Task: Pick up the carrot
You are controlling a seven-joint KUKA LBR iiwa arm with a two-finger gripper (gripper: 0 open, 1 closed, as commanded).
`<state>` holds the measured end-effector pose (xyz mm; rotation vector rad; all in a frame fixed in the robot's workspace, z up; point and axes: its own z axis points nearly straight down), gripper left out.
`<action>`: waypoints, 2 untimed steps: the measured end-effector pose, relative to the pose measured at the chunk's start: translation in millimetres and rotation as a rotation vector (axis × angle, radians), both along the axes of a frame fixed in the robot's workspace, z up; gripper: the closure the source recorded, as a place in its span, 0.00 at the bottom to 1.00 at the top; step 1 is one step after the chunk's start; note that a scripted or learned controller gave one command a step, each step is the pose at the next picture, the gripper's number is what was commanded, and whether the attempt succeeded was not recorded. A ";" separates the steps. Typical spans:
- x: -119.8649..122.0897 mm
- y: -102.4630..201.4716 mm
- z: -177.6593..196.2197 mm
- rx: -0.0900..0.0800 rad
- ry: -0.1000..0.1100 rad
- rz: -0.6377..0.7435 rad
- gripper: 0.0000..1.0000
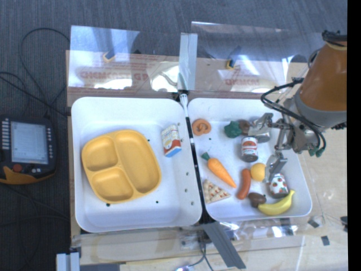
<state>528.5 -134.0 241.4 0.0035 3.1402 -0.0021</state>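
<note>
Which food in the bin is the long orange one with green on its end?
That's the carrot, lying near the left side of the right bin. The hot dog beside it is redder with no green, and the banana is yellow.

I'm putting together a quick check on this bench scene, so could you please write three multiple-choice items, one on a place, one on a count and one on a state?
1. Where does the carrot lie?
A. In the right bin, near its left wall
B. On the yellow plate
C. On the floor

2. How many compartments does the yellow plate have?
A. Two
B. Three
C. Five

3. How does the carrot stand relative to the gripper?
A. Lifted above the bin
B. Clamped in it
C. Lying loose in the bin, apart from it

Answers:
1 A, it lies beside the cracker in the right bin.
2 B, three hollows show in the plate.
3 C, the gripper hangs over the far right side by the banana.
</note>
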 end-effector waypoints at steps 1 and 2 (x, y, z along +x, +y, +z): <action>-10.2 40.4 -150.6 0.001 -0.006 -0.135 0.00; 28.9 38.7 -152.3 0.003 -0.009 -0.359 0.00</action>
